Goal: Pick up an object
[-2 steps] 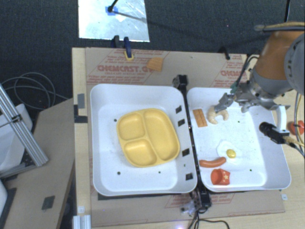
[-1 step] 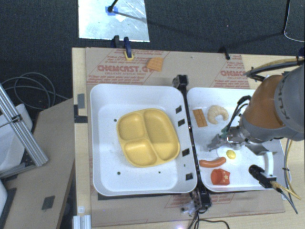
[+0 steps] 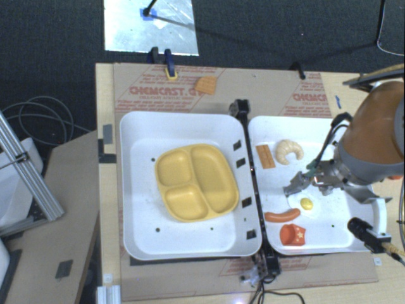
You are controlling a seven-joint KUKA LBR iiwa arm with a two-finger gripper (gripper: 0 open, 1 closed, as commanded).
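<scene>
The right bin point(image 3: 329, 228) holds several toy foods. A pale croissant point(image 3: 289, 149) lies at the back, with an orange wafer point(image 3: 266, 156) to its left. A small yellow piece point(image 3: 306, 203) sits mid-bin, a red-orange sausage point(image 3: 282, 216) lies in front of it, and a red pepper piece point(image 3: 292, 234) is nearest the front wall. My gripper point(image 3: 299, 185) hangs over the middle of this bin, just above the yellow piece and right of the wafer. I see nothing held in it.
The left bin point(image 3: 139, 170) holds a yellow divided plate point(image 3: 196, 182). A black divider point(image 3: 248, 170) with clips separates the bins. An orange block point(image 3: 205, 84) lies on the cardboard behind them. The arm's bulky body point(image 3: 373, 138) covers the right bin's right side.
</scene>
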